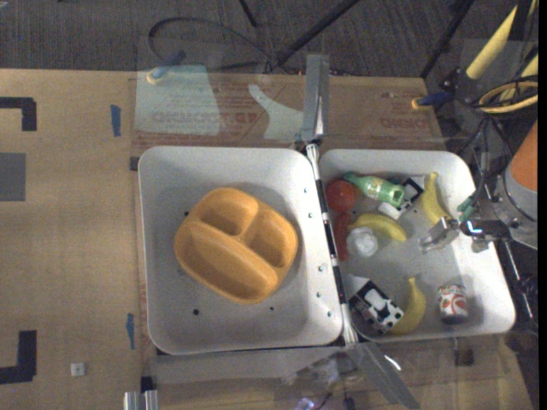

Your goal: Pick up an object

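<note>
Black-and-white box [376, 306] beside banana [414, 306]; claw [440, 233] above, fingers apart, nothing between.

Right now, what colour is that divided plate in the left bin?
The divided plate is orange-yellow all over, seen plainly in the camera view, lying in the white left bin.
</note>
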### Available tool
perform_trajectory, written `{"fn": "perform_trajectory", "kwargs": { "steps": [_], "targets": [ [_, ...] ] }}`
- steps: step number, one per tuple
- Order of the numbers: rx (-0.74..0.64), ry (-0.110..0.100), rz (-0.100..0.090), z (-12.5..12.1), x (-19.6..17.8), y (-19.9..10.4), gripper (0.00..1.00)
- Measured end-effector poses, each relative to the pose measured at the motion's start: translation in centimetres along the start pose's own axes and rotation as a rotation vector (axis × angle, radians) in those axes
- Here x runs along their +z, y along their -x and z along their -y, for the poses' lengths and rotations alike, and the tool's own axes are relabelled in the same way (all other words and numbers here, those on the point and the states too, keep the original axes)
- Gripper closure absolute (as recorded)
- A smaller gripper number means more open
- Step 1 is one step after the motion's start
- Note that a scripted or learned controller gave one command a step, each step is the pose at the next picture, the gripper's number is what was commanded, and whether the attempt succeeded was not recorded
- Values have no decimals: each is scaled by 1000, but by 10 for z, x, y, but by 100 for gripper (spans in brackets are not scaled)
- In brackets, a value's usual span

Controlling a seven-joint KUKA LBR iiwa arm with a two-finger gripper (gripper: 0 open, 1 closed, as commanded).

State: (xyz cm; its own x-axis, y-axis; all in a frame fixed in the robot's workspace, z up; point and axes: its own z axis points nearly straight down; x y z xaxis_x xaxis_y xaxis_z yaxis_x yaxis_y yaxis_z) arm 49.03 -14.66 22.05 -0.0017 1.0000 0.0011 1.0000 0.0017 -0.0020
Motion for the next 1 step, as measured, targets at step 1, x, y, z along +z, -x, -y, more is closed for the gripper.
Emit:
{"fn": "perform_trajectory", "kwargs": {
  "steps": [1],
  "targets": [
    [-34, 8, 3, -76, 133, 19, 0]
  ]
}}
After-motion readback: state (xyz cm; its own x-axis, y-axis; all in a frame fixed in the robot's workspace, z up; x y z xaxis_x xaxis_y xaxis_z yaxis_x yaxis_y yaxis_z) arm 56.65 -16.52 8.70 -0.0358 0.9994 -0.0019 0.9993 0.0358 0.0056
